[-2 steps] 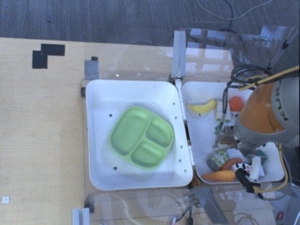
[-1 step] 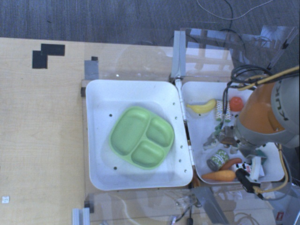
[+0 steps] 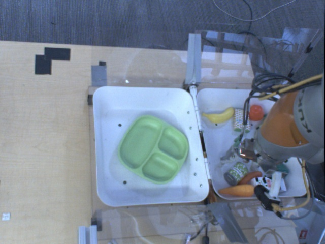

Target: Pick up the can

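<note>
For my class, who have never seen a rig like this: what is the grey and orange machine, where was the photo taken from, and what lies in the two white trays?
A single camera looks down at a slant on a wooden bench. The grey and orange machine is a robot arm reaching in from the right. The left bin holds a green divided plate. The right bin, under the arm, holds a banana, a carrot, a red ball and a small can, which the arm should pick up. Nothing is visibly held.

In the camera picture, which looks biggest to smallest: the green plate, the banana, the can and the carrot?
1. Green plate, by far.
2. Banana and carrot: look about alike, so I won't rank them.
3. Can, partly hidden by the arm.
</note>
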Controlling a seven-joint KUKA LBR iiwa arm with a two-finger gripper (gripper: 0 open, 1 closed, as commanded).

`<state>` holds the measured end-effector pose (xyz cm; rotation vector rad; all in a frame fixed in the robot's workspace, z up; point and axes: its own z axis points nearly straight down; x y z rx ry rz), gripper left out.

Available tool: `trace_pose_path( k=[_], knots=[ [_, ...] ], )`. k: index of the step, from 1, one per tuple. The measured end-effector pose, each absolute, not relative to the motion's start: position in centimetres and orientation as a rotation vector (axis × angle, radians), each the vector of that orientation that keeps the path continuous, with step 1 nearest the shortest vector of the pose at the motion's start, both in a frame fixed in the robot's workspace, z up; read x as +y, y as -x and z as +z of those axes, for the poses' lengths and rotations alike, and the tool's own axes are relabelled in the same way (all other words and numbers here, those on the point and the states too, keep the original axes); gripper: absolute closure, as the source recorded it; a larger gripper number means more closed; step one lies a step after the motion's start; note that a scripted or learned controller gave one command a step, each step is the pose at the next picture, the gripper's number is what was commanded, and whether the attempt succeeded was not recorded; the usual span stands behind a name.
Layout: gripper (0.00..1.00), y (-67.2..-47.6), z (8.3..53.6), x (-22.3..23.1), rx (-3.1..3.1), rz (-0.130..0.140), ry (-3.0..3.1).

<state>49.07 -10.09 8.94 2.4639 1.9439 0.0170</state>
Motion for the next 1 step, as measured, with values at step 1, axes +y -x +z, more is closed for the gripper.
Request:
trace_pose_path(
  k=[1],
  knots=[
    [0.0, -49.08, 8.94, -10.13, 1.943, 0.017, -2.464]
  ],
)
